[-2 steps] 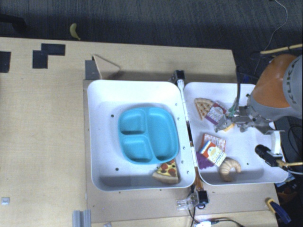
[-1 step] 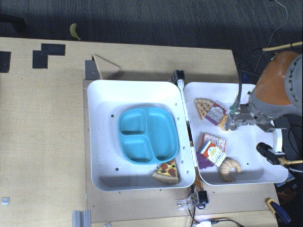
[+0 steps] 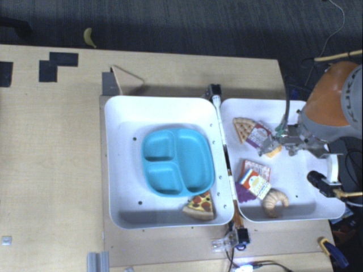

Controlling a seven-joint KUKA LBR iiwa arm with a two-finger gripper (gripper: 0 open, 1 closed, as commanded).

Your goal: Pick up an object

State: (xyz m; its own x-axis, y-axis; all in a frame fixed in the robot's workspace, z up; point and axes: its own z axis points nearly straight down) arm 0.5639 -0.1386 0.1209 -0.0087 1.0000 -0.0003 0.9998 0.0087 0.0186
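A small yellow-orange piece [image 3: 274, 151] lay in the right bin [image 3: 317, 205], at the tip of the gripper [image 3: 271, 145]; it was too small to name with confidence, and nothing showed whether the tool was clenched on it or released, so I cannot tell. The gripper reached in low over the upper middle of that bin, with the grey arm [image 3: 334, 103] and its orange band behind it at the right edge.

Just left of the gripper sat a small dark red packet [image 3: 258, 135], touching a waffle-patterned toy wedge [image 3: 243, 128] toward the bin's upper left. Below them lay a red and white carton [image 3: 254, 177], with something purple [image 3: 245, 192] beside it and a toy croissant [image 3: 274, 200] near the front wall.

The left bin [image 3: 122, 152] held a blue three-compartment tray [image 3: 176, 160] in its middle. A toy pizza slice [image 3: 199, 205] lay just beside the tray's lower right corner, against the front wall.
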